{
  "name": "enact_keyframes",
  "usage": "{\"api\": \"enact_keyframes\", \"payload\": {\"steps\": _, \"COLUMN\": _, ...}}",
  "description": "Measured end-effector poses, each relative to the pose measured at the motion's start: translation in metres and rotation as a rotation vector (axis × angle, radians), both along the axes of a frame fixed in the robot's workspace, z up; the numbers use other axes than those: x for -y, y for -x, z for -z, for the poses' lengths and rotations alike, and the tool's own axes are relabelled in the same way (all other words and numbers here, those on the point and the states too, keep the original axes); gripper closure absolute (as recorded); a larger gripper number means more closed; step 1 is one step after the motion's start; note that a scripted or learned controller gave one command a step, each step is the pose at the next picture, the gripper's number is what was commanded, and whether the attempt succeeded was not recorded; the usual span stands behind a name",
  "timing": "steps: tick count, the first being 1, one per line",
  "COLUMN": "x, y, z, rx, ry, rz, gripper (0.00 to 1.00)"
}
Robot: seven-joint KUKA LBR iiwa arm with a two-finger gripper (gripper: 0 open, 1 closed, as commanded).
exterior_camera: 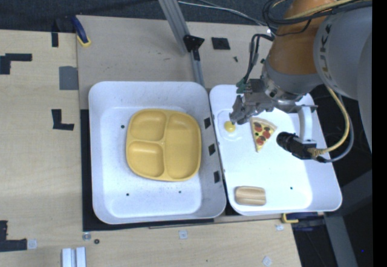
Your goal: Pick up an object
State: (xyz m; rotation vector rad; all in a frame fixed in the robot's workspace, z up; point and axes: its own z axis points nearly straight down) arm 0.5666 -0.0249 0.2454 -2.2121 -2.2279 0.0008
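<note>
Your gripper [234, 119] hovers just over the small yellow toy [230, 127]; grip state unclear; it looks light, round, slippery; pinch its middle.

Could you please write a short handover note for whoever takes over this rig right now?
End effector: low in the right bin, its tip just above a small yellow object near the bin's left wall. Whether it grips anything cannot be told.
Things: pizza slice toy lies right of the yellow object; a tan bun-like piece sits near the right bin's front edge. The left bin holds a yellow divided plate.
Done: the arm has reached the yellow object.
Left: nothing is visibly lifted; a grasp and lift remain to be confirmed.
</note>
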Motion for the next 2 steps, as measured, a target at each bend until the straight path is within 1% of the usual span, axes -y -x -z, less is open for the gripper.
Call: {"api": "enact_keyframes", "payload": {"steps": 2, "x": -0.103, "y": -0.002, "z": -0.004, "rx": 0.0, "ry": 0.0, "rz": 0.0, "gripper": 1.0}}
